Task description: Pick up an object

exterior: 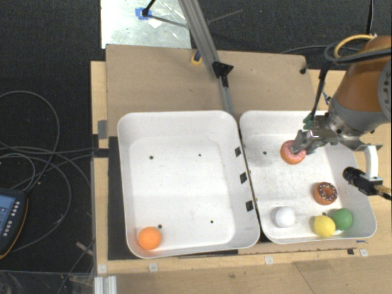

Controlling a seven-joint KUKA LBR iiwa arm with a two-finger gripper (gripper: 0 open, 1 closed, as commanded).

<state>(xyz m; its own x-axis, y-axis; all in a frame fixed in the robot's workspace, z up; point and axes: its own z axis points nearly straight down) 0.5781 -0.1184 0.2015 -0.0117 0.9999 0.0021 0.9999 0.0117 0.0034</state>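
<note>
Reaching in from the right, the arm's hand [301, 144] touches the pink doughnut [292, 154]; grip unclear.

Smooth white plastic bins [184, 124] on matt brown board bench [263, 72].

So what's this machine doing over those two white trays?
The grey and orange arm reaches into the right bin, with its gripper down on a pink ring. A chocolate donut, white ball, yellow lemon and green ball lie nearby. The left bin holds an orange ball.
</note>
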